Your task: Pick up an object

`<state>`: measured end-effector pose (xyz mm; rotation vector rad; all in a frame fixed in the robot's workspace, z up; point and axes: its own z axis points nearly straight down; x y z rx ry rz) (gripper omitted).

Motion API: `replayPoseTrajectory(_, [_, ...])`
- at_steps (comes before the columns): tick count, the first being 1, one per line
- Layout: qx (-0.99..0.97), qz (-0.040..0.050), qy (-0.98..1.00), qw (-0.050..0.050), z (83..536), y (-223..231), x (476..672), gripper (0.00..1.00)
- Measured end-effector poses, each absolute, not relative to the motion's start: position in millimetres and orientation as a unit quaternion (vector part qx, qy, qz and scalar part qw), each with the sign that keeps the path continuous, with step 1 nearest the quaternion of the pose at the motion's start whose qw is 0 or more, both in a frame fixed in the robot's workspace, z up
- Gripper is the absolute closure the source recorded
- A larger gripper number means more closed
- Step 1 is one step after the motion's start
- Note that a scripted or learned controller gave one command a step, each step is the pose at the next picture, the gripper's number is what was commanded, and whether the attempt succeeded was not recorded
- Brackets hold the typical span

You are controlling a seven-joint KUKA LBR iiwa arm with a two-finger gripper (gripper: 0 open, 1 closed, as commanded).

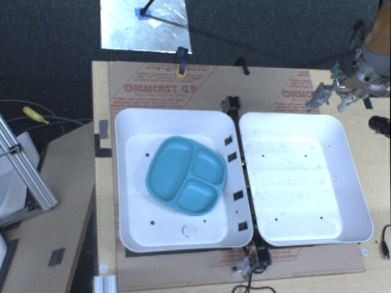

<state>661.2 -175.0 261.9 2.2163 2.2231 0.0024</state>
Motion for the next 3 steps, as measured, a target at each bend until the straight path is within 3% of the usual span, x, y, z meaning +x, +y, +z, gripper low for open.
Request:
replayPoseTrajectory(1, [0.708,-0.0007,0.706,0.0,253.1,-208.6,609.9,0.0])
replayPoseTrajectory(2, [0.708,0.0013,0.707,0.003,334.9,-203.8,533.9,0.0])
replayPoseTrajectory(3, [0.707,0.0004,0.707,0.001,338.2,-206.9,484.9,0.0])
